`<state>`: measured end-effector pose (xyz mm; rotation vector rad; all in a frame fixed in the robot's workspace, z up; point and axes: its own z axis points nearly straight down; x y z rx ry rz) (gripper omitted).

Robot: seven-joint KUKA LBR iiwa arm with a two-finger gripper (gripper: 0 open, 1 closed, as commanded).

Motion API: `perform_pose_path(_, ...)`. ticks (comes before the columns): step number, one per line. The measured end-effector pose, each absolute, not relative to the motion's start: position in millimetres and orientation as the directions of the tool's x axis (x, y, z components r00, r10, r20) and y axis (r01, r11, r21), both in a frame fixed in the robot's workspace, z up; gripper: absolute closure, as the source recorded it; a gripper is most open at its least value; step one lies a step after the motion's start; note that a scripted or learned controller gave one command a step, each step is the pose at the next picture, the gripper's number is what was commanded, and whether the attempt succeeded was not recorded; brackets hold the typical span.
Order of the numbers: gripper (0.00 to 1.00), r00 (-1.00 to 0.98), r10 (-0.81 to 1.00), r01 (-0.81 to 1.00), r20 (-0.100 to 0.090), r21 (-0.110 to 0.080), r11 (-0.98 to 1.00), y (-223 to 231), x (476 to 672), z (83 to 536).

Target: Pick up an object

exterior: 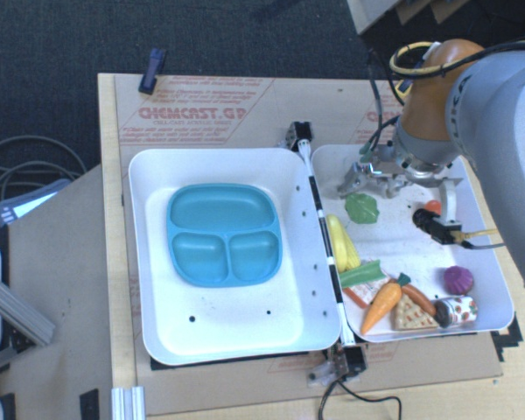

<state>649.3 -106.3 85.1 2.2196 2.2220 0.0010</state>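
My gripper [366,178] hangs over the far left part of the right bin [499,300], at the end of the grey arm with the orange band. Just in front of it lies a green leafy toy [361,208], very close to the gripper; I cannot tell whether they touch. Further forward in the same bin lie a yellow corn cob [341,243], a green pod [360,274], an orange carrot [381,304], a tan wedge [411,315], a purple ball [458,279] and a small can [460,309]. A small red piece [432,206] sits right of the green toy.
The left bin [149,261] holds a blue divided plate [223,234]. A black clip [299,133] sits at the far end of the wall between the bins. A blue object [151,70] lies on the cardboard at the back left. Cables trail off the bench to the left.
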Motion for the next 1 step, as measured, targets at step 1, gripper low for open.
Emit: perform_pose_path(1, 0.00, 0.001, 1.000, 1.000, 0.000, 0.000, -0.001, -96.1, 593.7, 84.6)
